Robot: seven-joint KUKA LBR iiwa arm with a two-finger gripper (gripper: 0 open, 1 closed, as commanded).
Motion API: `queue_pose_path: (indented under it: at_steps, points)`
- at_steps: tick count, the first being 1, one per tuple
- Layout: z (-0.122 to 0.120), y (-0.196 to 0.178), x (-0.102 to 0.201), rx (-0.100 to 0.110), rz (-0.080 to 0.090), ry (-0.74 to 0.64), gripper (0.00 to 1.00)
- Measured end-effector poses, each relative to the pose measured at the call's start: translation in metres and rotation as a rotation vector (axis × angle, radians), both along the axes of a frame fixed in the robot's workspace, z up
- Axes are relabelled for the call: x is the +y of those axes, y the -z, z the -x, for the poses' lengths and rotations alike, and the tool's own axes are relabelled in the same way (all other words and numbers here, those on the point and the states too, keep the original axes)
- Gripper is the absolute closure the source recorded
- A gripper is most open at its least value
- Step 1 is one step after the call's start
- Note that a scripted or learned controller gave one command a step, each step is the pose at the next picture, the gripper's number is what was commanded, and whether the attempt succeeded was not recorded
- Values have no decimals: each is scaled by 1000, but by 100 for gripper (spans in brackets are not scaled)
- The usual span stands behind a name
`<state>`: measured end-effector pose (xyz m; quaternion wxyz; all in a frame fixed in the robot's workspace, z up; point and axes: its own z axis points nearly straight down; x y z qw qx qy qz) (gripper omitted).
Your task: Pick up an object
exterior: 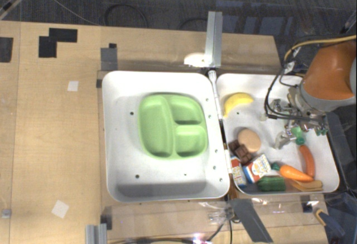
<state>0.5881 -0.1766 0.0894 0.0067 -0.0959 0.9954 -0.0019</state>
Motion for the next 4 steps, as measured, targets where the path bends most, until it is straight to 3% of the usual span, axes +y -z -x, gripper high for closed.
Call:
queue_pose_path:
  at_steps: [1,2,3,4]
  points:
    - [-6,-16,1,-18,3,-7,100]
    - [-85,-126,-29,-8,3,-46,100]
    - [-85,-173,26,-4,-2,-3,100]
    - [46,-163,-20,4,3,-113,100]
